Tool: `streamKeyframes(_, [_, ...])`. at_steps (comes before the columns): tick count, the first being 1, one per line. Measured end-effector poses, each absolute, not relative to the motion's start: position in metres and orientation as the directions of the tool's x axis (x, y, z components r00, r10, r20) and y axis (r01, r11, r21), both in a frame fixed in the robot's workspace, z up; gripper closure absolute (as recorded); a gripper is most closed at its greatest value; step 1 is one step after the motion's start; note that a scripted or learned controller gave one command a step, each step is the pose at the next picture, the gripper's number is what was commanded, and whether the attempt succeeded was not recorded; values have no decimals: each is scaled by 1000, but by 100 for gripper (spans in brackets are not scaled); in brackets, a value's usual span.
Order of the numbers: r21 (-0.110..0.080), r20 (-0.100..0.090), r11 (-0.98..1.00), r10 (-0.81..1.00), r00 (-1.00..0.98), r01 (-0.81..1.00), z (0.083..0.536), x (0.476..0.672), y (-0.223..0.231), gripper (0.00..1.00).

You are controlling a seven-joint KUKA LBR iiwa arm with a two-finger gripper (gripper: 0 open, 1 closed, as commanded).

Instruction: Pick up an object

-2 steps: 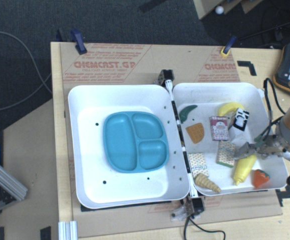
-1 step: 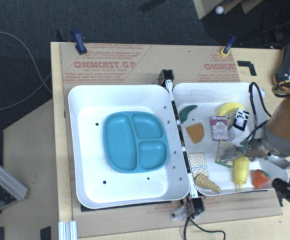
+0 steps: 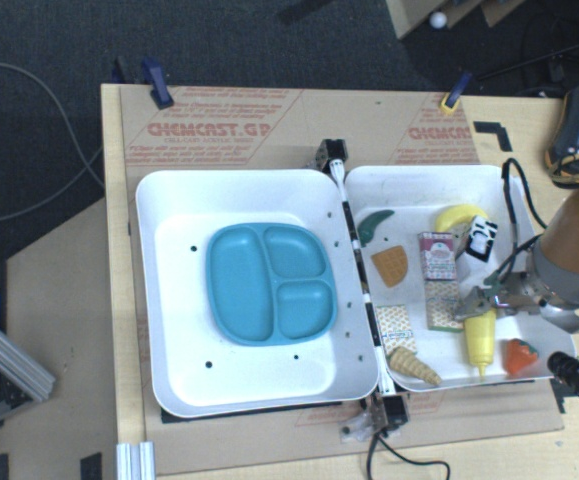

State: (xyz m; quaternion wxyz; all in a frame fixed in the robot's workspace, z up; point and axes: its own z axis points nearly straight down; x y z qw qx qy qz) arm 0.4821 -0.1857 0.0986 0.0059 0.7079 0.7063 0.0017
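Note:
My gripper (image 3: 484, 303) hangs low over the right side of the right bin (image 3: 414, 178). It sits just above the top of a yellow mustard bottle (image 3: 480, 342) and beside a patterned card (image 3: 442, 308). The arm (image 3: 572, 253) reaches in from the right. Also in this bin are a pink box (image 3: 437, 256), a yellow banana (image 3: 456, 217), a black-and-white object (image 3: 481, 239), a green piece (image 3: 374, 224), an orange cracker (image 3: 390, 265), an ice-cream cone (image 3: 414, 366) and an orange-red item (image 3: 518, 357). Nothing is visibly held.
The left bin (image 3: 169, 268) holds a blue divided plate (image 3: 270, 281). A second patterned card (image 3: 393, 321) lies near the divider between the bins. Clamps and cables sit at the bench edges.

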Motion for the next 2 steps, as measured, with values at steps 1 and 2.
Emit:
streamKeyframes(1, [19,-10,-3,1000,3,1000,90,514,-119,100])
streamKeyframes(2, [1,1,1,1000,-1,1000,185,544,-60,100])
